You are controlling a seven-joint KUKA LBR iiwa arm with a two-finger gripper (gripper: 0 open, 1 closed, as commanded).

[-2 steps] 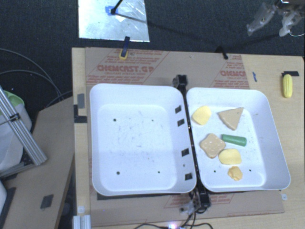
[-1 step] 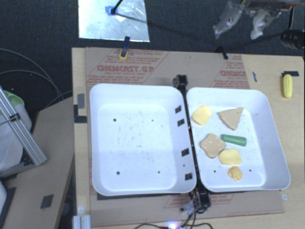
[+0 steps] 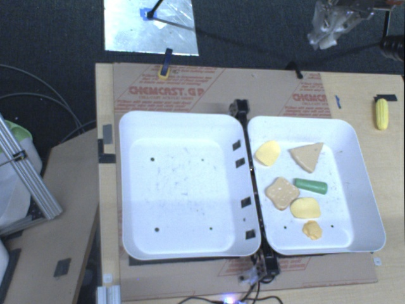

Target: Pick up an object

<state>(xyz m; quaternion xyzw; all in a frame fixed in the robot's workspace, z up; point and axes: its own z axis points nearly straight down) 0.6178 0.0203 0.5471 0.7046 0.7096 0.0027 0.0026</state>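
A: Table [image 3: 190, 84], the largest element, carries a brown sheet printed in red and two shallow white bins side by side.

B: What of the bins?

A: Left bin [image 3: 136, 128], at nine o'clock of the centre hinge, shows a bare scuffed floor with small dark dots. Right bin [image 3: 354, 170], at three o'clock, holds six small objects.

B: List them, large to small.

A: Tan wedge [image 3: 307, 156] lies toward twelve o'clock in that bin. Beige bread-like slice [image 3: 281, 193] sits near the bin's middle. Yellow rounded piece [image 3: 267, 152] lies at nine o'clock of the wedge, apart from it. Green cylinder [image 3: 310, 185] lies on its side at three o'clock of the slice, just beside it. Pale yellow piece [image 3: 305, 208] lies at six o'clock of the cylinder. Small orange-yellow lump [image 3: 312, 230], the least, lies at six o'clock of that piece, near it.

B: And the arm?

A: Pincer [image 3: 329, 30] hangs at one o'clock of the view, beyond the table's far edge and well apart from every object. Whether its tips are apart or together cannot be told; the picture is too blurred there.
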